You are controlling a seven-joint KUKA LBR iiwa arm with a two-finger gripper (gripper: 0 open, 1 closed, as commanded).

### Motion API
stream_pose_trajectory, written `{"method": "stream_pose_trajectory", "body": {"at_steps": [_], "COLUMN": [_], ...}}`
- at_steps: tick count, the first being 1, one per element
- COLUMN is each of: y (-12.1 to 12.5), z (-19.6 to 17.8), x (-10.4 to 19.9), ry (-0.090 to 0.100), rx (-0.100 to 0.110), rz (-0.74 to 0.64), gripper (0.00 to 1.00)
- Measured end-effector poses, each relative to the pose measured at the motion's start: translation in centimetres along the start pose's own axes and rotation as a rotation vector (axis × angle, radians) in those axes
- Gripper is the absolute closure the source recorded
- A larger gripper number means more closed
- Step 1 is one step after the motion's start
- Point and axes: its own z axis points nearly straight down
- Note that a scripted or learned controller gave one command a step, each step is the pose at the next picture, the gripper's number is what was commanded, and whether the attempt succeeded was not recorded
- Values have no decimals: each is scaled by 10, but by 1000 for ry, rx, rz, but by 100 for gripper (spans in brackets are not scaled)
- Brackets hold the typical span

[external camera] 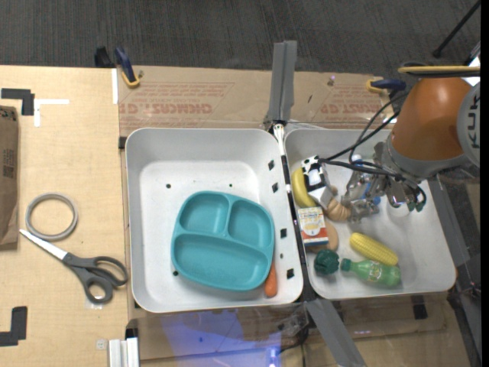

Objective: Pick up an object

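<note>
On the bench, two shallow white bins are seated side by side. The left bin [145, 205] is taken up largely by a teal divided plate [224, 240], with bare floor left along its back and left walls. An orange carrot [271, 283] is wedged between the plate and the right wall, and only part of it can be seen.

The arm [432, 121] is entered from the right and is cut off at the frame edge. The gripper [365, 203] is positioned low over the middle of the right bin [435, 274]; its state cannot be told, since the wrist, cables and metal parts are merged in a blur.

The things in the right bin are crowded against its left wall and front: a banana [300, 188], a black-and-white toy [312, 171] behind it, a small carton [313, 226], a tan piece [336, 209] just beside the gripper and hard to identify, an ear of corn [374, 248], a green bottle [373, 272] and a dark green lump [327, 263]. Open floor is left at the bin's back and right.

Left of the bins, scissors [84, 266] and a tape roll [51, 215] are laid on the bench.
</note>
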Motion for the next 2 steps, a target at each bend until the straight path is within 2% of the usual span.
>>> {"method": "stream_pose_trajectory", "body": {"at_steps": [1,2], "y": [-71,-69], "z": [-23,-21], "x": [-23,-21], "ry": [1,13], "rx": [-2,-7], "rz": [225,223], "gripper": [100,0]}}
